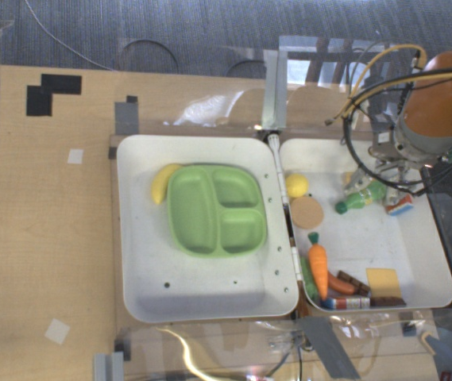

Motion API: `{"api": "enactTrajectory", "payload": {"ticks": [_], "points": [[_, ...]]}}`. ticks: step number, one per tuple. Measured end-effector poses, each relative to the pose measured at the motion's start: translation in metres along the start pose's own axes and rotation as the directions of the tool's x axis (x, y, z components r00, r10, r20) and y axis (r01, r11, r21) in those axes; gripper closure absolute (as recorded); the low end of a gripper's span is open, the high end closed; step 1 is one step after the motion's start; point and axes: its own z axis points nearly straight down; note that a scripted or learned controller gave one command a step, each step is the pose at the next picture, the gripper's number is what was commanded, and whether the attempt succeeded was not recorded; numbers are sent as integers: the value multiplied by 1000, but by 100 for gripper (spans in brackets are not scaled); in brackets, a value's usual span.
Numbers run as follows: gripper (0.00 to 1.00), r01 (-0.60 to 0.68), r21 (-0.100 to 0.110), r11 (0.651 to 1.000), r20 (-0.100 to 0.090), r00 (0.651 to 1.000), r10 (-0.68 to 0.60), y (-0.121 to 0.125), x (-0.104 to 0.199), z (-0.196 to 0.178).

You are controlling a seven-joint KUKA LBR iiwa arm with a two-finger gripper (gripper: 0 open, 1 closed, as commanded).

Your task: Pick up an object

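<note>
Your gripper (384, 179) hangs over the right bin's (440, 260) far right corner, just above a green bottle (361, 200); I cannot tell its state. You have open floor mid-bin; one carrot (318, 264), lemon (296, 185) and wooden disc (307, 211) crowd the left wall. The left bin (142, 236) holds one green divided plate (214, 209) and one banana (160, 182); no legible writing.

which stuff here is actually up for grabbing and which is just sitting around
In play, right white bin, near the gripper:
- green plastic bottle
- small red, white and blue item
- yellow ball
- round tan disc
- orange toy carrot
- yellow square block

Lying about, left white bin:
- green divided plastic tray
- yellow banana
</note>
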Motion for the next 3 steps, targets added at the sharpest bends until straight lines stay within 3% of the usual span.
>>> {"api": "enactTrajectory", "payload": {"ticks": [1,2,3], "points": [[0,63,-6,998,2,998,-63,22,-33,3],[0,155,-4,988,2,988,-155,73,-68,0],[0,183,-4,983,-3,983,-183,45,21,1]]}}
